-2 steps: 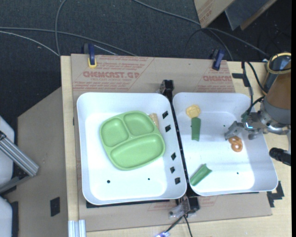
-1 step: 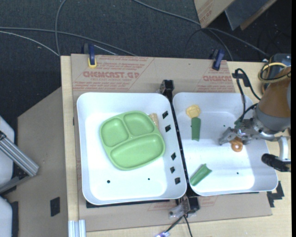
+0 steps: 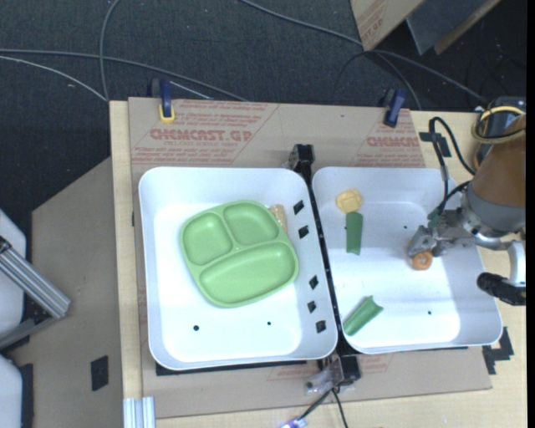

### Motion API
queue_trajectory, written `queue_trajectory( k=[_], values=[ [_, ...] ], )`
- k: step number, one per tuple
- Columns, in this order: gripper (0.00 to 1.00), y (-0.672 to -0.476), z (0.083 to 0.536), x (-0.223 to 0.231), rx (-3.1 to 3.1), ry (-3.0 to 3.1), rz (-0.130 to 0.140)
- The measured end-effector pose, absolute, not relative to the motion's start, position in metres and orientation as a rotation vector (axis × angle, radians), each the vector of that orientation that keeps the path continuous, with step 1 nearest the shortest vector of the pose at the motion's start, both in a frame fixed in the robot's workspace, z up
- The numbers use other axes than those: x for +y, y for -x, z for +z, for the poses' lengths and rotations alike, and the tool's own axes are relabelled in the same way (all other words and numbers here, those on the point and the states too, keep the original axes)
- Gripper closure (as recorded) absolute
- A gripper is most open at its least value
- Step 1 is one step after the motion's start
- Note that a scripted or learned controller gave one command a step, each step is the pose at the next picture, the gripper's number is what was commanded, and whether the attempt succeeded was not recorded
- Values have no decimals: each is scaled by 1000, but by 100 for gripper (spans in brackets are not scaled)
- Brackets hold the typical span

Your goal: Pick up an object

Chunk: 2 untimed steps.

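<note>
Fingers spread unclear, above small round orange piece, no long axis.

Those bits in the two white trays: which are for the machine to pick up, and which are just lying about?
For the job:
- orange piece at the gripper
- yellow piece
- green stick
- green wedge
- green divided plate

Lying about:
- blue clamps
- cables
- cardboard box

A single fixed camera looks down from above at a slant, far enough back to take in the whole worktop and dark floor around it. The left bin and right bin sit mid-frame, and the arm enters from the right edge.
</note>
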<state>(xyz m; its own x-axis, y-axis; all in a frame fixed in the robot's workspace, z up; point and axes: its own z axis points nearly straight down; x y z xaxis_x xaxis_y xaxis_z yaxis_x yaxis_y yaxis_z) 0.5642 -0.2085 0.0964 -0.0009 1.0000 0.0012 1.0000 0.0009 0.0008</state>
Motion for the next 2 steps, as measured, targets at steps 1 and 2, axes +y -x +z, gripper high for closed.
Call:
queue_trajectory(
  k=[1, 2],
  values=[
    [100, -574, 154, -214, -2228, 2224, -5],
    [100, -568, 202, -216, -2226, 2223, -3]
  ],
)
